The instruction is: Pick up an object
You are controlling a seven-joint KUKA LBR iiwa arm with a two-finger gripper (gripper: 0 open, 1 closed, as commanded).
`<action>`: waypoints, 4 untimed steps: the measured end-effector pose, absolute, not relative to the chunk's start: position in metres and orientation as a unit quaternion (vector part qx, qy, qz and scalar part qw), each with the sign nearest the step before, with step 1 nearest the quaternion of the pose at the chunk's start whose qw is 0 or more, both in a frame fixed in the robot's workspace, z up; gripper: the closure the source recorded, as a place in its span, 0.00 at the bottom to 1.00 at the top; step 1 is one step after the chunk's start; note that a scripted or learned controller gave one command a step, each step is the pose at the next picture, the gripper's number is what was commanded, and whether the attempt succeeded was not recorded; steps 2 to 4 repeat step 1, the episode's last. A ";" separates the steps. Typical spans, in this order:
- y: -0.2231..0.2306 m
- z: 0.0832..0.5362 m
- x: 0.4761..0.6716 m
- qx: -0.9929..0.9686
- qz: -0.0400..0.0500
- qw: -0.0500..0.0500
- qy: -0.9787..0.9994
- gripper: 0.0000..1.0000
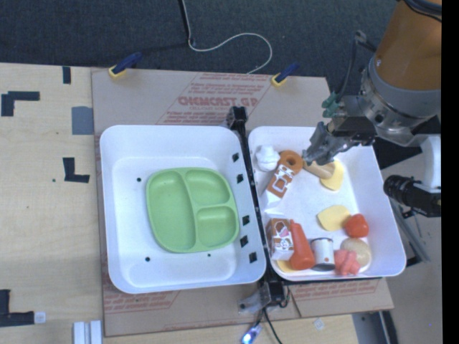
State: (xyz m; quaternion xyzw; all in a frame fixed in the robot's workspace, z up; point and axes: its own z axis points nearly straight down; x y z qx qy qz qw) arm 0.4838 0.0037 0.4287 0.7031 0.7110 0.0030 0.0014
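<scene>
Presently, no single target is marked out; the candidate objects all lie in the right white bin [387,192]. Nearest the gripper [315,156] is a tan wedge-shaped piece [320,169], touching a pale yellow rounded piece [333,178] toward the bin's far side. The gripper sits just over the tan wedge, dark against it, and whether it is parted or closed cannot be told, nor whether it has hold of anything. Just left of it lie an orange ring-shaped toy [290,160], an orange-and-white patterned carton [279,183] and a small white bottle-like item [266,156] near the divider. Toward the bin's near side are a yellow rounded slice [333,218], a red tomato-like ball [356,226], a beige round object [356,248], a pink-red ridged piece [347,264], a small silver can [323,251], a red cylindrical item [301,250] and a brown-and-white printed box [281,239]. The left white bin [122,192] holds a light green divided plastic tray [192,209], lying flat. Both bins rest on a cardboard sheet [208,99] upon the wooden bench [43,213].
</scene>
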 end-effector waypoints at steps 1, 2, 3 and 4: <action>0.017 0.423 0.501 0.706 -0.001 0.000 0.708 1.00; 0.017 0.423 0.501 0.706 -0.001 0.000 0.708 1.00; 0.017 0.423 0.501 0.706 -0.001 0.000 0.708 1.00; 0.017 0.423 0.501 0.706 -0.001 0.000 0.708 1.00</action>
